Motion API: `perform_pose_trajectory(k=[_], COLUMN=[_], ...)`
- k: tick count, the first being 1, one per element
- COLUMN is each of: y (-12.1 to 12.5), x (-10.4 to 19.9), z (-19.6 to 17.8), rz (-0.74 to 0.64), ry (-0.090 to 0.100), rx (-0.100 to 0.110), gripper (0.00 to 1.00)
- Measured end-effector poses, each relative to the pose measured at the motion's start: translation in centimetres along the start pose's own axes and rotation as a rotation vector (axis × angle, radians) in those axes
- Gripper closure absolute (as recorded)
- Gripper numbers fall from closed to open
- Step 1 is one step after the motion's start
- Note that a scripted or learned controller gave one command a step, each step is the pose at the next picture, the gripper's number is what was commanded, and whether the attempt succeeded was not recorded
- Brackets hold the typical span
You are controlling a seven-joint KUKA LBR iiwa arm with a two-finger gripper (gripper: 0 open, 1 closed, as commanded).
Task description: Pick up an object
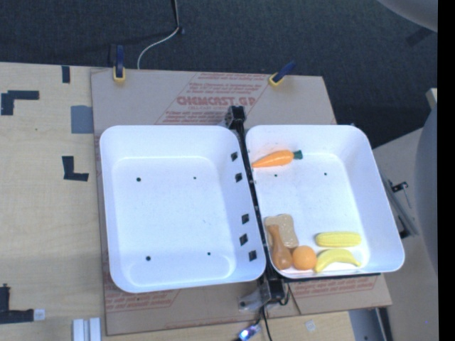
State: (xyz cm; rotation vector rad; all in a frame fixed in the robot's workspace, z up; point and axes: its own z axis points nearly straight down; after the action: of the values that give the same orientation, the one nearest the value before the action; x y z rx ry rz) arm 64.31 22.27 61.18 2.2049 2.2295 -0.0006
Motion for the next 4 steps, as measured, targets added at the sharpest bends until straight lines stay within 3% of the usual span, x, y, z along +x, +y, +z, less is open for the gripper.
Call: perform_pose_trajectory(k=[2, 4], y=[0.2, 0.5], x=[0.2, 0.4], z=[-1.9, -3.8], rz=[0.003, 0.005], ry=[0.005, 0.014], rx=[-0.022, -0.057], gripper=[1.0, 1.0])
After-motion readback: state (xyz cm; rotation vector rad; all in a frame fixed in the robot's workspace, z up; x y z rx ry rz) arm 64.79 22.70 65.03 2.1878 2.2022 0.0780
